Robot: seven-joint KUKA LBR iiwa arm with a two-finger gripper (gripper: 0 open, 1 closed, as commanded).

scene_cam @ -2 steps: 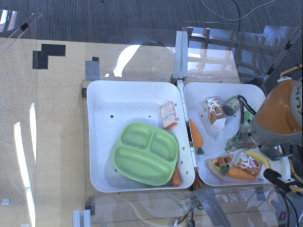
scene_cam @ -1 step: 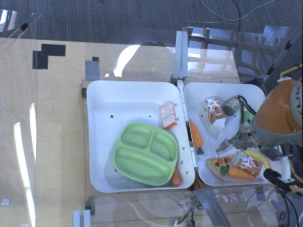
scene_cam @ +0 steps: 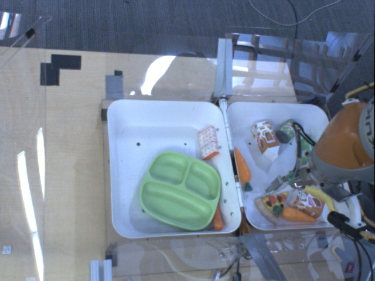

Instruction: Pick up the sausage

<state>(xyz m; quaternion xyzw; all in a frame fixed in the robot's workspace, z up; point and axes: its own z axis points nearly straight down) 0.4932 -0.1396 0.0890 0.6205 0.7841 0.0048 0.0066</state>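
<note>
An orange-brown sausage (scene_cam: 298, 215) lies at the front of the right bin (scene_cam: 252, 117), between a pizza slice (scene_cam: 271, 205) and a small printed packet (scene_cam: 306, 201). My gripper (scene_cam: 289, 181) hangs low over the right bin, just behind and above that cluster. The grey arm with its orange band (scene_cam: 344, 140) comes in from the right and hides part of the bin's right side. Nothing visible is lifted off the bin floor.
The right bin also holds a carrot (scene_cam: 242, 166) by the left wall, a little house-shaped carton (scene_cam: 265, 136), a grey-green item (scene_cam: 286, 132) and a banana (scene_cam: 320, 195). The left bin (scene_cam: 126, 157) holds a green divided plate (scene_cam: 180, 189), a patterned packet (scene_cam: 208, 143) and an orange piece (scene_cam: 218, 219).
</note>
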